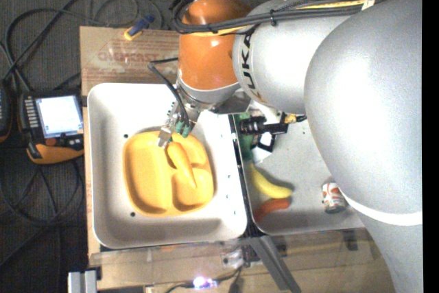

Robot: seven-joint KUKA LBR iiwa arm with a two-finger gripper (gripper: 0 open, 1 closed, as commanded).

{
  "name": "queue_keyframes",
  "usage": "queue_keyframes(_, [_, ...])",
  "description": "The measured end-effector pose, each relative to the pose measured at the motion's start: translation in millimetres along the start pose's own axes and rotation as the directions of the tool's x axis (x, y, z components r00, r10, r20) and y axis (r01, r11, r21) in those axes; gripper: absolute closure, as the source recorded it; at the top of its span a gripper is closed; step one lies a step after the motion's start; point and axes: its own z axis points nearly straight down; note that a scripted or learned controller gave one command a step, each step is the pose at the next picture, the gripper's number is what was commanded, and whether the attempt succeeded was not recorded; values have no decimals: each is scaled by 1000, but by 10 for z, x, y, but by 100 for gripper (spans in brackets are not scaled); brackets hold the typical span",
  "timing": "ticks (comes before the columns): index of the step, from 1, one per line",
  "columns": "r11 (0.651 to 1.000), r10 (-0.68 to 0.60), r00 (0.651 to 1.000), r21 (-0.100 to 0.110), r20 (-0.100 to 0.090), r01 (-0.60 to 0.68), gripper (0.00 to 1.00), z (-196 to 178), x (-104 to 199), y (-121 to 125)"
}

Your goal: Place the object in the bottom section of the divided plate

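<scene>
The gripper [173, 128] hovers at the yellow divided plate's [147, 178] upper rim in the left bin [103, 147]; whether it is open, I cannot tell

Grey arm [343, 72], orange band [209, 44], black cables, KUKA lettering.

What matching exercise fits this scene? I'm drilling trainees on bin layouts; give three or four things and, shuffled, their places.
Things:
1. plate
2. banana
3. can
4. gripper

Places:
A. right bin, near its right end
B. over the plate's upper edge
C. lying in the left bin
D. right bin, close to the wall between the bins

Pairs: 1-C, 2-D, 3-A, 4-B
</scene>
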Motion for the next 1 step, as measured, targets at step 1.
queue_keyframes(1, [1000,0,1000,0,0,0,0,0,0,0])
